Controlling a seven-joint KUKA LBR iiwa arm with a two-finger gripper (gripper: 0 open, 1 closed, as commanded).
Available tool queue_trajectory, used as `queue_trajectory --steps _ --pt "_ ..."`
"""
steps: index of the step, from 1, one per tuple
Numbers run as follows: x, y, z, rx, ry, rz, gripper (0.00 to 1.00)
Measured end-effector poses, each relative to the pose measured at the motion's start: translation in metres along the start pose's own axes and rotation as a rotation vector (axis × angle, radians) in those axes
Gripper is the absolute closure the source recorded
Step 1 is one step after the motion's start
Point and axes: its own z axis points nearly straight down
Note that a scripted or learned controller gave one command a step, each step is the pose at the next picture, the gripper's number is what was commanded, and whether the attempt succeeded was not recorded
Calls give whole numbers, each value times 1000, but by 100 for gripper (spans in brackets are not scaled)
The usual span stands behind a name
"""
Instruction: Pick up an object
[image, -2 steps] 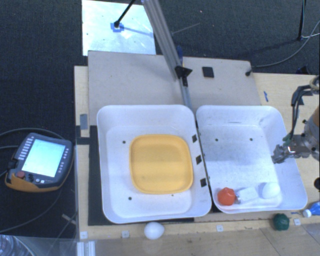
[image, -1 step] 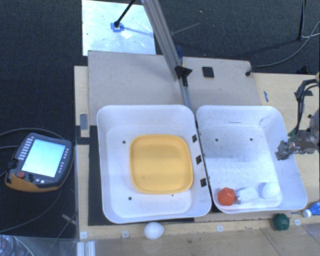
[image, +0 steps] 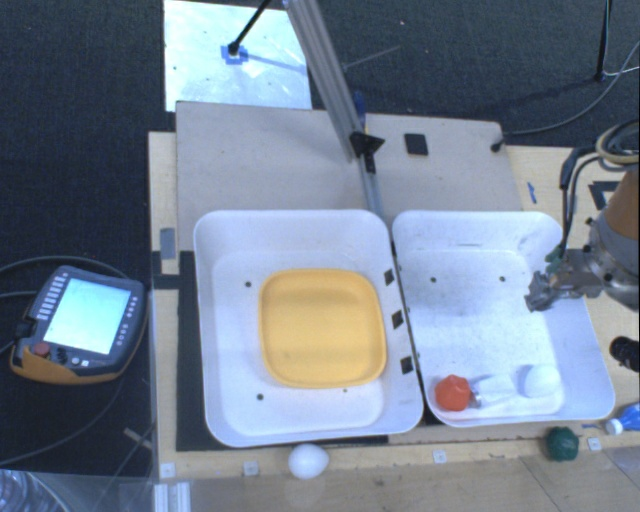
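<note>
1. Pincer (image: 540, 292) hangs over my right bin's (image: 470, 250) far side, nothing between its fingers; spread or pressed together, I cannot tell.
2. Red ball (image: 453, 392) and white ball (image: 540, 380) lie along the near wall.
3. Approach step, I judge: next I need to travel toward 1 ball and descend.

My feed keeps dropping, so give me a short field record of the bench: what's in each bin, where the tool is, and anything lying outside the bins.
left bin: yellow square plate, lying flat near the middle
right bin: red ball, white ball and a small white piece between them, all along the near wall
tool: over the right bin's right side, apart from the objects; finger state unclear
outside bins: white egg-shaped object in front of the left bin, dark green ball in front of the right bin
off bench: teach pendant on the floor at left
</note>
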Motion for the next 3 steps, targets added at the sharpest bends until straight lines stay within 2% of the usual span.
queue_trajectory --steps 1,3 --pt "53 18 9 0 0 -1 100" --pt "137 58 10 0 0 0 100"
